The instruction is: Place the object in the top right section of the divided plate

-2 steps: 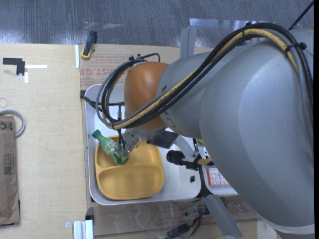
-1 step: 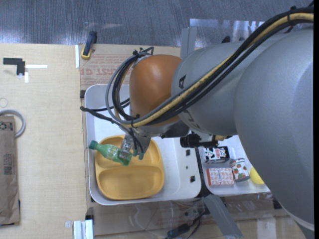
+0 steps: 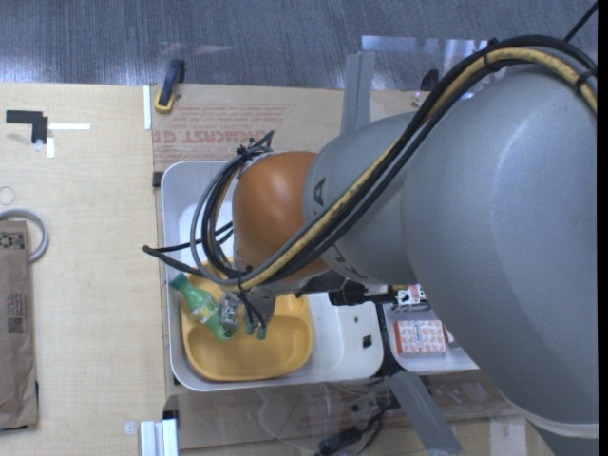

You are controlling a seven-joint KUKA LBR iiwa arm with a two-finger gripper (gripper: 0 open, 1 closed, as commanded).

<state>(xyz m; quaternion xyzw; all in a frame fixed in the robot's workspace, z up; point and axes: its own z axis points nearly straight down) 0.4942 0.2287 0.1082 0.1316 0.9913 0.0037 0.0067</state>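
While the arm [image 3: 456,245] is hanging over the yellow plate [image 3: 285,350] beside the green bottle [image 3: 201,304], the gripper [image 3: 242,316], its opening impossible to judge, is needing a slow, section-centred descent.

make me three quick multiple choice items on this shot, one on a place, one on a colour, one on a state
1. Where does the yellow plate sit?
A. in the left bin
B. on the bare bench
C. on the cardboard sheet

2. What colour is the small bottle over the plate?
A. red
B. green
C. blue

3. How does the bottle lie?
A. upright on its base
B. tipped on its side
C. hanging high above the bench

Answers: 1 A, the white bin rim wraps around the plate. 2 B, its body reads green beside the yellow plate. 3 B, its long axis runs slantwise across the plate's left part, close by the gripper.
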